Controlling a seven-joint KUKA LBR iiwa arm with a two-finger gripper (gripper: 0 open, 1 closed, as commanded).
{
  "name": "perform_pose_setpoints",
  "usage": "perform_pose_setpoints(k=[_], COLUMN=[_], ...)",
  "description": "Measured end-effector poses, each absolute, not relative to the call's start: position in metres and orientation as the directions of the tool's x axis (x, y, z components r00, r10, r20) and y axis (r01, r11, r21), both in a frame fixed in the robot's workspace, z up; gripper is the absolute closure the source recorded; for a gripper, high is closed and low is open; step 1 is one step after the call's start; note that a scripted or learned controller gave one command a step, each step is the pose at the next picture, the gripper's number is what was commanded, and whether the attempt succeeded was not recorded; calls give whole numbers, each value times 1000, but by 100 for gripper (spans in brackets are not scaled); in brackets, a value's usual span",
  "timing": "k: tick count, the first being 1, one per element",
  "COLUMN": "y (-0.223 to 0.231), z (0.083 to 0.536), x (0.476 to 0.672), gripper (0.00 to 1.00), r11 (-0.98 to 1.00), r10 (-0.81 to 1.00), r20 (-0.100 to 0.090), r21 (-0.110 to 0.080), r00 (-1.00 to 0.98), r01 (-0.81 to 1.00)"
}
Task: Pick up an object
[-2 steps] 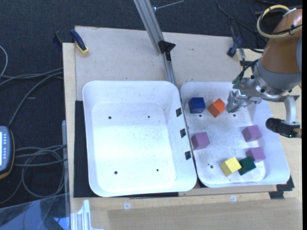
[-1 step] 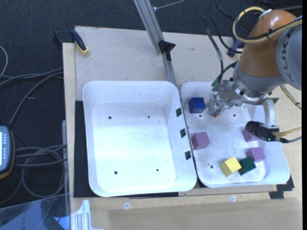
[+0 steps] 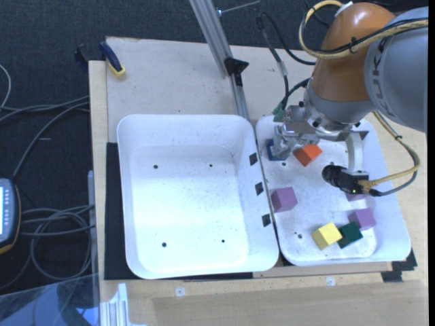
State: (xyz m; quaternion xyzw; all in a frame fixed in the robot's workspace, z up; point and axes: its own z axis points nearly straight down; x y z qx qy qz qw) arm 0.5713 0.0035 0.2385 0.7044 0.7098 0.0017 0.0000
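Several small blocks lie scattered in the right bin (image 3: 380, 246), and the gripper (image 3: 289, 138) hangs low over that bin's upper left part, under the orange band of the arm (image 3: 353, 53). An orange block (image 3: 308, 154) sits just beside the gripper, on its lower right, and something small and blue (image 3: 275, 151) shows right under the tool. From where I stand I cannot tell what the gripper's state is or whether anything is caught in it; the wrist hides too much.

Further down the bin there is a purple block (image 3: 283, 199) near the dividing wall, a yellow block (image 3: 327, 235) touching a dark green block (image 3: 351, 235), and a paler purple block (image 3: 365, 217) just above the green one. The left bin (image 3: 136, 131) stands alongside.

These pieces look like painted wood or hard plastic: light, stiff, not fragile, with smooth flat faces that might slip a little under a weak pinch. I would judge the orange block the handiest target, best taken across two opposite flat sides, squarely, not corner to corner. It seems to lie turned at an angle, so the fingers may need rotating to match. The yellow and green pair look awkward, since they touch.
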Motion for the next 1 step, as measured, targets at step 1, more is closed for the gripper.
perform_pose_setpoints(k=[1], y=[54], z=[248], x=[575], gripper=[100], r11=[7], r10=[1000], r20=[3], r21=[2], r00=[-7], r01=[1000])
